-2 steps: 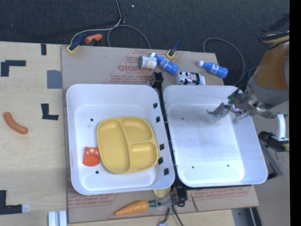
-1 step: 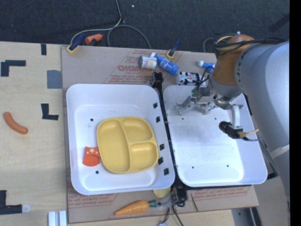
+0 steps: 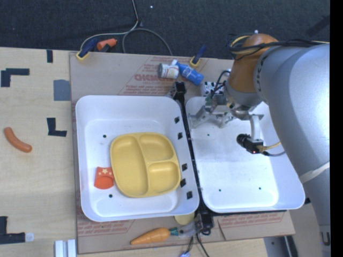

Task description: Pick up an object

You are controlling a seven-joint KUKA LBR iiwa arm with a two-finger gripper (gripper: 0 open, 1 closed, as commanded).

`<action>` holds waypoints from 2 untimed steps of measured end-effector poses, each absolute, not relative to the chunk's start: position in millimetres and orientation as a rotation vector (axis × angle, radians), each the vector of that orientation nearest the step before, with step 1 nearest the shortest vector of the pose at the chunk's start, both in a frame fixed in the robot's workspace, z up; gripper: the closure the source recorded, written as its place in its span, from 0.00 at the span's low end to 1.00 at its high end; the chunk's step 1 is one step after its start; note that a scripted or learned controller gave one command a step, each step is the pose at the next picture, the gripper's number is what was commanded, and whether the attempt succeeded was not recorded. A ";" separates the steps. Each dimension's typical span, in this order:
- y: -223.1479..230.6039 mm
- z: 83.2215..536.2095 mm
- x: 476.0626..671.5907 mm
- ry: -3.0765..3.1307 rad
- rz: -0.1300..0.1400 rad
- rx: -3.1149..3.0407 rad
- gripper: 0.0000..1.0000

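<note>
The left bin point(image 3: 86, 143) serves as the landmark. Inside it, a yellow divided plate point(image 3: 144, 163) with three compartments lies flat across the middle of the floor. Just beside the plate, toward the bin's near-left corner, rests a small orange-red cup point(image 3: 104, 178) lying on its side.

To the right of the left bin, touching it along a shared edge, sits the right bin point(image 3: 241, 189). The grey arm point(image 3: 297, 100) reaches over this bin's far end, its orange band point(image 3: 246, 71) showing above the wrist. The gripper point(image 3: 211, 114) hangs low over the right bin's far-left corner, close to the divider; whether its fingers are spread or closed cannot be told, and nothing is seen between them.

Beyond the left bin's far-right corner, a blue and white bottle point(image 3: 182, 71) lies on the desk point(image 3: 32, 197). Below the left bin's near edge lies a toy carrot point(image 3: 151, 236). Well to the left of the bin, a toy sausage point(image 3: 17, 140) rests on the desk.
</note>
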State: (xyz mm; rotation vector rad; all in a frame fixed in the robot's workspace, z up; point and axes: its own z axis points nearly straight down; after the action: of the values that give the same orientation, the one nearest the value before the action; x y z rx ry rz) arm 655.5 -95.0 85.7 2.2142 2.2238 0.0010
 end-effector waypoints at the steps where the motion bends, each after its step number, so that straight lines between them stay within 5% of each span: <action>1: -93.5 85.3 668.9 2.223 0.000 2.219 0.00; 2: -93.7 95.5 668.9 2.222 -0.001 2.216 1.00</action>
State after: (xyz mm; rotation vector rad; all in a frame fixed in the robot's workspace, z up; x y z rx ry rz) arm 668.9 -93.7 95.5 2.2161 2.2223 -0.0007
